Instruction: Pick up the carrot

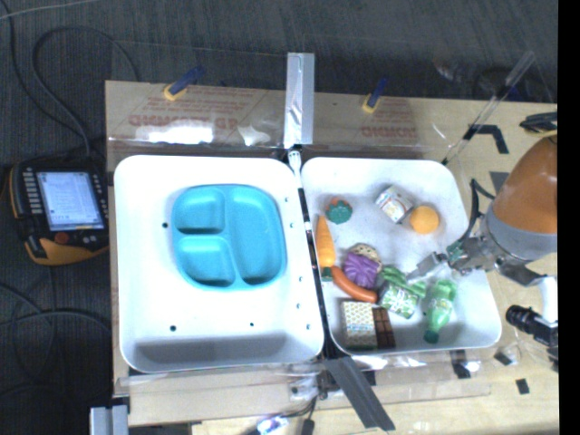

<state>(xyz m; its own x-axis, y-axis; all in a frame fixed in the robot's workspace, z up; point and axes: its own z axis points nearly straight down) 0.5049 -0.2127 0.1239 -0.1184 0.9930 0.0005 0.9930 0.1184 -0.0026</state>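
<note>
Orange, the carrot (323, 246) is seen lying lengthwise against the left wall of the right bin (453, 185), well apart from the gripper (433, 263) poised near that bin's right edge, whose jaw state cannot be told, so no grasp is judged made.

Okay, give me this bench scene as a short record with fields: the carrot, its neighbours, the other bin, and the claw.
carrot: right bin, against its left wall, lying lengthwise
neighbours: purple cabbage, hot dog beside its lower end
left bin: holds blue divided tray
claw: over right bin's right side, near green bottle; apart from carrot
</note>
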